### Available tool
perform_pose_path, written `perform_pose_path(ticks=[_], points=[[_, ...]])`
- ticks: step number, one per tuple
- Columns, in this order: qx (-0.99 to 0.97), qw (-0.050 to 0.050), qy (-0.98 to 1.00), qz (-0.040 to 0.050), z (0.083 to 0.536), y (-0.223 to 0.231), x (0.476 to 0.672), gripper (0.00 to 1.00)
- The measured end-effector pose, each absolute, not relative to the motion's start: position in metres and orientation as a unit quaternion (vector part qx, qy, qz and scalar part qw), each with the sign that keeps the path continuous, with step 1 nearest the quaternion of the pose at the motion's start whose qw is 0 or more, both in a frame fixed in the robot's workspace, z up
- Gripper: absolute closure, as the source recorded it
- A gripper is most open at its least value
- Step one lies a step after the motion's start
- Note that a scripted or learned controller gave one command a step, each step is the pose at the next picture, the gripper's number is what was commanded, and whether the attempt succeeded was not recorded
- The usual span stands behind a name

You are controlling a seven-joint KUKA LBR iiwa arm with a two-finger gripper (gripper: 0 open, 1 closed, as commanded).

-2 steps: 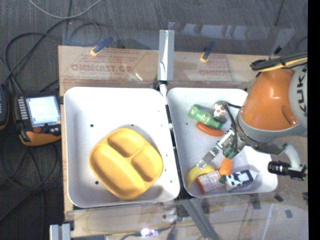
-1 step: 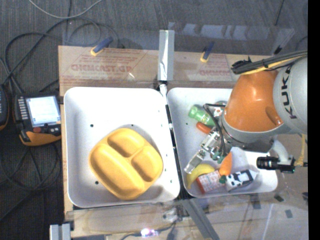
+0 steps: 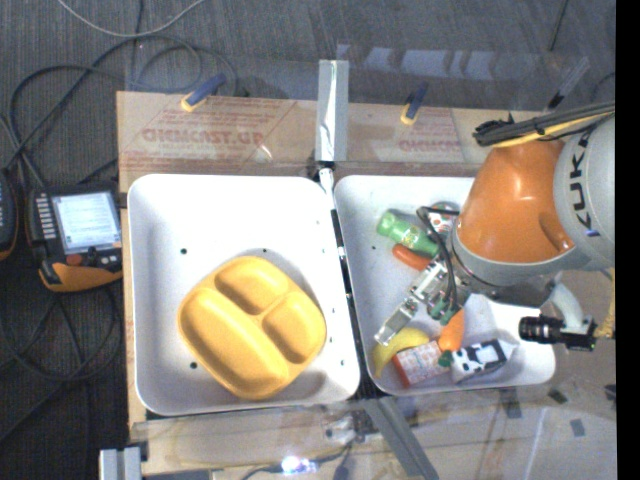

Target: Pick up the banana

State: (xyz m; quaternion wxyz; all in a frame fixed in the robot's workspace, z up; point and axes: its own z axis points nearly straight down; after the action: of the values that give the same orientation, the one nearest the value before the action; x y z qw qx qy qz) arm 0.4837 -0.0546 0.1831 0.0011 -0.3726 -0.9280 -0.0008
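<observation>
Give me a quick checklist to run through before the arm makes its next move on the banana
1. Banana located in the right bin, near its front edge: ok.
2. Gripper above the banana: ok.
3. Banana between the fingers: cannot tell.
4. Banana free of clutter: not ok, a red packet touches it and an orange piece lies close.
5. Yellow divided tray out of the way, in the left bin: ok.

A robotics lab or test cell is shown. Two white bins [image 3: 150,268] are set on a plywood bench [image 3: 230,133] with clamps [image 3: 203,90] fixed at its back edge. Loose cables [image 3: 110,28] are strewn over grey carpet [image 3: 60,88], and a control pendant with a lit screen [image 3: 78,223] is laid on the floor beside the bench.
</observation>
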Motion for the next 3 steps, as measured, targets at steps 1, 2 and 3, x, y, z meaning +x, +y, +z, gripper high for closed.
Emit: perform_pose_path(ticks=[1,2,3], points=[[-0.41,0.0,-0.912,0.0001,0.235,-0.054,0.485,0.0],[-0.313,0.001,-0.95,0.0003,0.183,-0.043,0.483,0.0],[-0.423,-0.001,-0.906,-0.0037,0.114,-0.103,0.486,0.0]])
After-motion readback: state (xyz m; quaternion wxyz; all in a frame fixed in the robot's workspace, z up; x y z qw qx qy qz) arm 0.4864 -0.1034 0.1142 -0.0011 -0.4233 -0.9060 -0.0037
